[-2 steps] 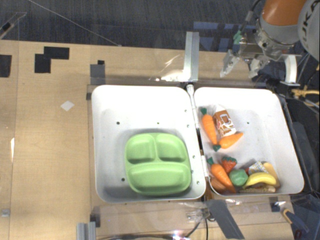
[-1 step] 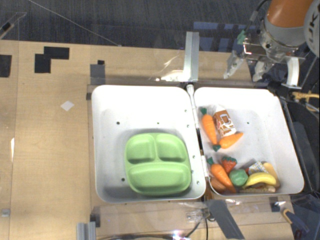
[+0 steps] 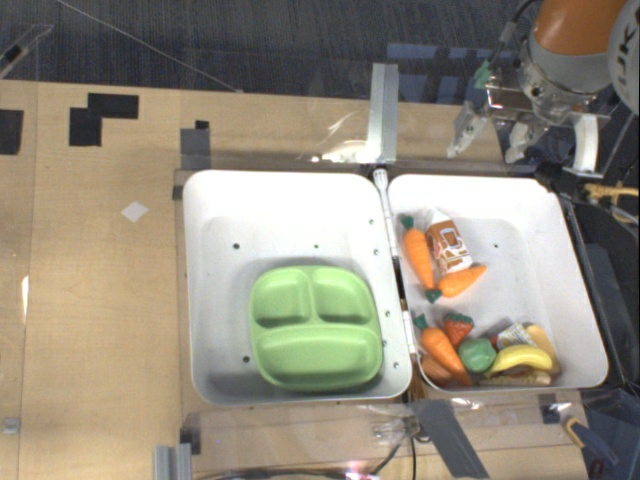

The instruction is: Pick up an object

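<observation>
My gripper point(image 3: 493, 135) hangs above the far edge of the right bin point(image 3: 530, 213), its two fingers spread apart with nothing between them. Below it, the right bin holds toy food: a carrot point(image 3: 417, 255) along the left wall, a small orange-and-white carton point(image 3: 447, 245), an orange wedge point(image 3: 461, 281), a second carrot point(image 3: 441, 349), a strawberry point(image 3: 459, 326), a green piece point(image 3: 477, 355) and a banana point(image 3: 520, 359) at the near side. All of these lie well in front of the gripper.
The left bin point(image 3: 215, 228) holds a green divided tray point(image 3: 315, 326). A metal post point(image 3: 384, 118) rises at the back between the bins. The wooden bench point(image 3: 90, 268) spreads out to the left.
</observation>
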